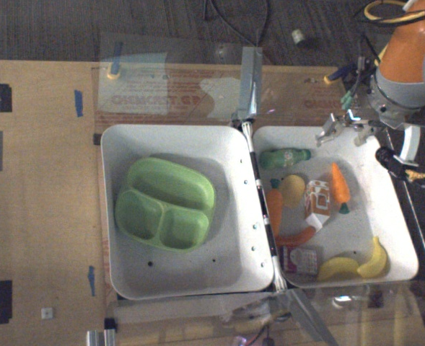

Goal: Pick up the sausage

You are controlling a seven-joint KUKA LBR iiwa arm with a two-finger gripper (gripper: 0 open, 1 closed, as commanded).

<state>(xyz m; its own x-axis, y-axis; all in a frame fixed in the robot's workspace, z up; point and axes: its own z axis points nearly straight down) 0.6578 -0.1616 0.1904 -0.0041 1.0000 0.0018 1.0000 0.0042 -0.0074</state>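
The sausage [296, 236] is a short reddish-orange link lying at a slant on the floor of the right bin [403, 254], near its front left. It rests between a small carton [317, 197] and a pink packet [303, 259]. My gripper [345, 130] hangs over the back rim of the right bin, well behind and to the right of the sausage. Its fingers [329, 130] stand open with nothing between them.
The right bin also holds a green bottle [284, 156], a pale potato [293, 189], an orange carrot [340, 184], an upright orange piece [275, 212] by the left wall, and two bananas [356, 264]. A green divided plate [166, 203] lies in the left bin [118, 150].
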